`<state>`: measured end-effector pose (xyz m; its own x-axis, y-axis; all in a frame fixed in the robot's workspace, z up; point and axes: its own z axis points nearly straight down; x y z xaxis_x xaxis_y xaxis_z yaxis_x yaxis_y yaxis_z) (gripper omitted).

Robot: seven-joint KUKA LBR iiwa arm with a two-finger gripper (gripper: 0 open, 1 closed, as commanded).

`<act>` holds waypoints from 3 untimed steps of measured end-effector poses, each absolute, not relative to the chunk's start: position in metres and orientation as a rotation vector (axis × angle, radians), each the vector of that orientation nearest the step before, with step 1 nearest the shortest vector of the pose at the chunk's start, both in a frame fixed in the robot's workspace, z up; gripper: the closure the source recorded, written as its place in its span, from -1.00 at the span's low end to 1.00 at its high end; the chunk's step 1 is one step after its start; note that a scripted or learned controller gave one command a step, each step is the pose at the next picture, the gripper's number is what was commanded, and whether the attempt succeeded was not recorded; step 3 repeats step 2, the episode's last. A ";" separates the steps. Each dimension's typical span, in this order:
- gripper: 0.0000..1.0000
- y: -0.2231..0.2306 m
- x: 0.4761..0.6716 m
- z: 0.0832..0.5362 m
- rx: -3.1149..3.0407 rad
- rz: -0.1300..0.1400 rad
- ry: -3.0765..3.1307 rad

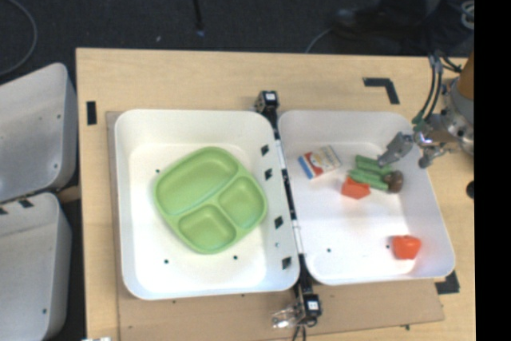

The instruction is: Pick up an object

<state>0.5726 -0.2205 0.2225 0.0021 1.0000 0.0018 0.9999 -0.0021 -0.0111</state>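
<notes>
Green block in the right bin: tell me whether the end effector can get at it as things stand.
Probably yes. The end effector hovers right beside the green block, with nothing over it; only the brown piece and orange block crowd its sides.

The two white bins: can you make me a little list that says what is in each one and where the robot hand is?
left bin: one green plate with three sections
right bin: a small red, white and blue box, a green stick-shaped thing, a red-orange block, a dark roundish thing, an orange piece
closest together: the green thing, the red-orange block and the dark thing, bunched up
off by itself: the orange piece, near the front corner
gripper: at the right bin's far right side, just above the bunch
holding anything: nothing seen between its fingers
</notes>
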 end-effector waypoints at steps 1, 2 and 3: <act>-1.00 -0.220 0.575 0.230 -2.221 0.000 -2.224; -1.00 -0.224 0.585 0.179 -2.221 0.004 -2.221; -1.00 -0.224 0.585 0.179 -2.221 0.004 -2.221</act>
